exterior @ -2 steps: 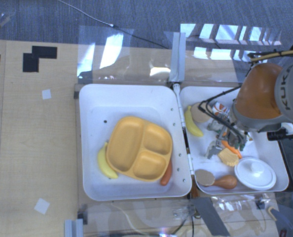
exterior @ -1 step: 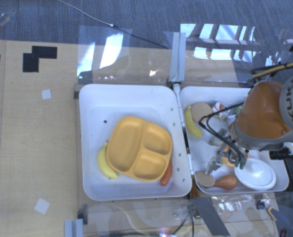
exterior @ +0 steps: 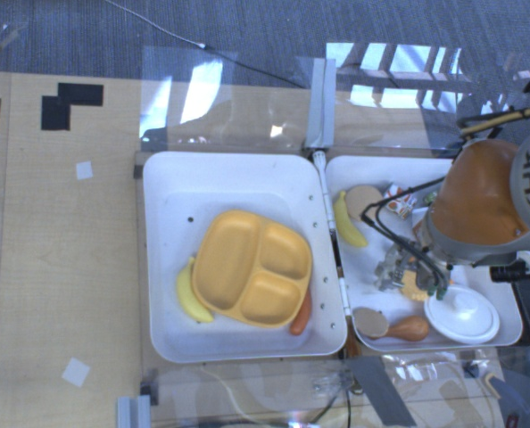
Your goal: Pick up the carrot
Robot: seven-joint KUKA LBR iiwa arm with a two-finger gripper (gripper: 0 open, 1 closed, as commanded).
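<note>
Gripper (exterior: 399, 273) low in right bin (exterior: 512, 335), finger state unclear; carrot (exterior: 301, 314) in left bin (exterior: 162, 239) beside yellow tray (exterior: 250, 267).

You'll find the carrot (exterior: 302, 314) in the left bin (exterior: 158, 239), lying flat on the floor near the bin's front right corner. It is a small orange-red piece, slim and elongated, angled so that its lower end points toward the front wall and its upper end runs up under the rim of the yellow divided plate (exterior: 252, 268). Note that the plate hides part of it; only the lower stretch shows, touching or just beside the plate's right front edge.
</note>
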